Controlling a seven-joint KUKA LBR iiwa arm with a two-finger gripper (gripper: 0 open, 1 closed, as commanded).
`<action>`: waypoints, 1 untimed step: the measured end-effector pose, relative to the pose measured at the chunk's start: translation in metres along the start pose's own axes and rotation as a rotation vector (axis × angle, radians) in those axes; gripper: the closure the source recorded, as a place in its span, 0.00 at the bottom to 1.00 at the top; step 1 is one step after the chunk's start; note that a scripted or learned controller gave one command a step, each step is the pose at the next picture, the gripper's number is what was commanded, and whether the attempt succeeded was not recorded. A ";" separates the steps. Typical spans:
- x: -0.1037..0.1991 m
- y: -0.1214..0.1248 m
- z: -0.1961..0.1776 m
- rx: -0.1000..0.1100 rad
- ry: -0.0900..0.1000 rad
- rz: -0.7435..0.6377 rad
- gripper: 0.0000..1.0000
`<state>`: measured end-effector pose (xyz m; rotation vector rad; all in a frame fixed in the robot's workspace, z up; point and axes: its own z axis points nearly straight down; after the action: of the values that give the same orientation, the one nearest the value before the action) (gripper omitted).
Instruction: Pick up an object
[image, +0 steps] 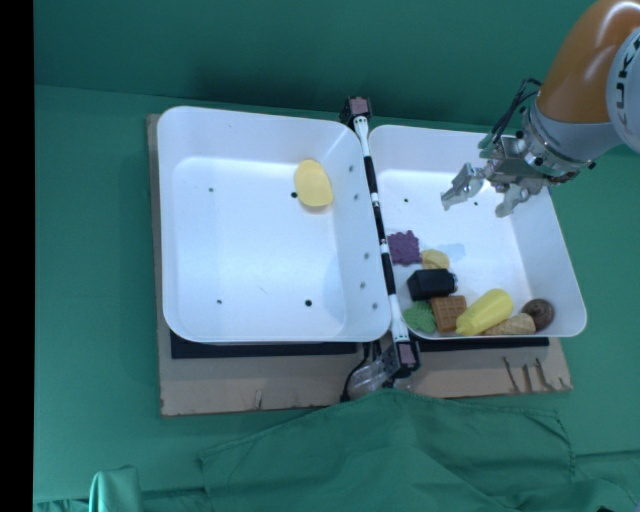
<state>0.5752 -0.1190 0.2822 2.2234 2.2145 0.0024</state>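
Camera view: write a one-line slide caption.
Open end effector hovers over right bin of toys; yellow piece in left bin.

Two shallow white plastic bins (190, 150) sit on a brown cardboard sheet (220, 395) over green cloth (100, 300). The left bin holds a pale yellow oval piece (313, 184). The right holds a purple bumpy piece (404, 246), a black block (431, 284), an orange grid-patterned waffle (449, 312), a bright yellow rounded piece (484, 311) and a dark brown round piece (538, 313).

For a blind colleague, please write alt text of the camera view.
A gripper hangs open above the right bin, holding nothing; small toy objects crowd that bin's near end. The left bin holds one yellow object.
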 end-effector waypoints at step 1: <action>0.000 0.000 0.000 0.000 0.000 0.000 0.00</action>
<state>0.5752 -0.1190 0.2822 2.2233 2.2144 0.0024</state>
